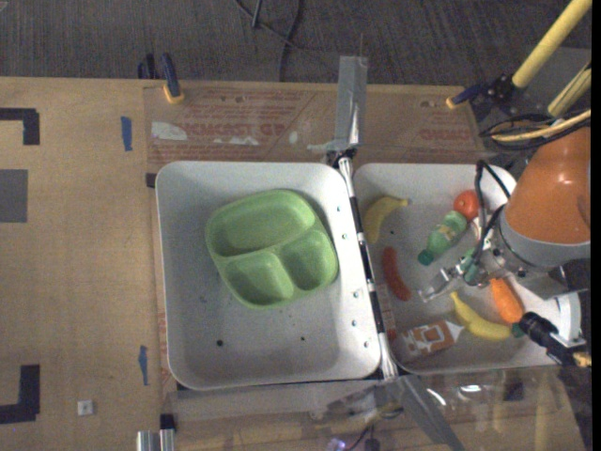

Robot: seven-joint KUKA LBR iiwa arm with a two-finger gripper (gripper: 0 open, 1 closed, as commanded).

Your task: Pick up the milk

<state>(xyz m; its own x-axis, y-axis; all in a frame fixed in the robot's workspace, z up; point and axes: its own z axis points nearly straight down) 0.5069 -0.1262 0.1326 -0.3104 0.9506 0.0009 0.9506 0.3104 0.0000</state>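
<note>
One milk carton, small, lying flat near the front edge of the right bin, just left of a yellow banana. I judge it light, thin-walled, crushable, smooth-faced; best taken across its narrow width at mid-body. Long axis runs roughly left-right in the camera view, tilted slightly; which end is the top I cannot tell. Gripper hangs above the bin's middle, apart from the carton, fingers spread, nothing between them. Green divided plate sits in the left bin.
</note>
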